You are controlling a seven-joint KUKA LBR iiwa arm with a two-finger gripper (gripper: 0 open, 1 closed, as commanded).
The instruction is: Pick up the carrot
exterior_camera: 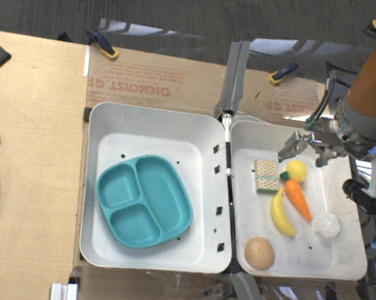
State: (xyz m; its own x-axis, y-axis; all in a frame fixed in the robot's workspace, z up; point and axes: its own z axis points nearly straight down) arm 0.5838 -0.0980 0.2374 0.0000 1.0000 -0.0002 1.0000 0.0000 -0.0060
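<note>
Gripper hangs in the upper right of the frame, over the far part of the right bin, fingers spread wide with nothing between them. Sits up and slightly to the right of the carrot, clear of it, probably staged above the cluster before a descent.

Carrot lies on the bin floor in the right-centre of the frame, slanted, leafy end toward the upper left and tip toward the lower right. Crowded on the left: lemon touching or nearly touching the carrot's top, banana just beside its lower left flank, patterned sponge a little further left. Small pale, translucent object near the tip, on the right; hard to tell what it is. Brown egg-like ball lower down, well apart.

Open room mostly on the carrot's upper-right side, toward the bin's right wall, and on the bare floor below the tip. Probably best gripped across the orange body near its middle, jaws turned crosswise to the slant; risk of a finger landing on the banana or nudging the lemon.

Left bin holds a teal divided plate, no part in this step. Divider between the bins well clear of the working area.
</note>
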